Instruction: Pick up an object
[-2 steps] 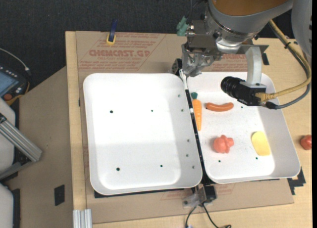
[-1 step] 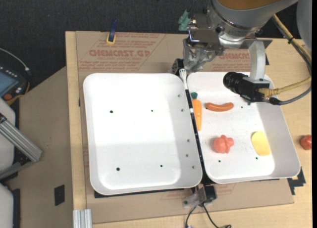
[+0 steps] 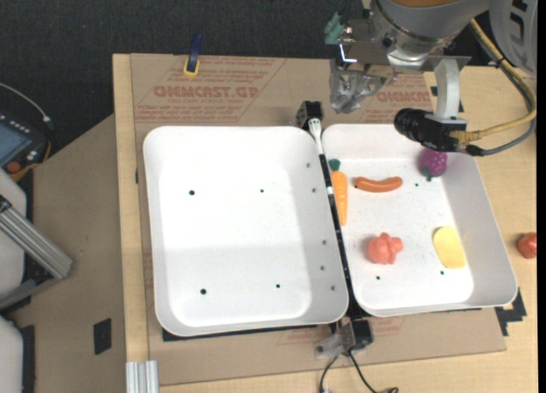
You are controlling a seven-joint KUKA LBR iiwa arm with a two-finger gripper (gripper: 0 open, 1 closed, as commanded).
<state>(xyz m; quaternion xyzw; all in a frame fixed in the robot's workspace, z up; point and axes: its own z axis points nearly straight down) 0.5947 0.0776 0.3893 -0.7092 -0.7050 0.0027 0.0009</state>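
gripper above right bin

5 small toys in right bin

A small orange-red object on the worktop is cut by the right edge. The grey arm's black fitting partly covers the purple grape-like toy.

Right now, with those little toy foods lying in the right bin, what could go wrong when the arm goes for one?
The carrot lies against the right bin's inner wall, so the tool might hit the rim. The purple grapes sit partly under a black part of the arm, awkward to reach. The sausage is thin and might slip.
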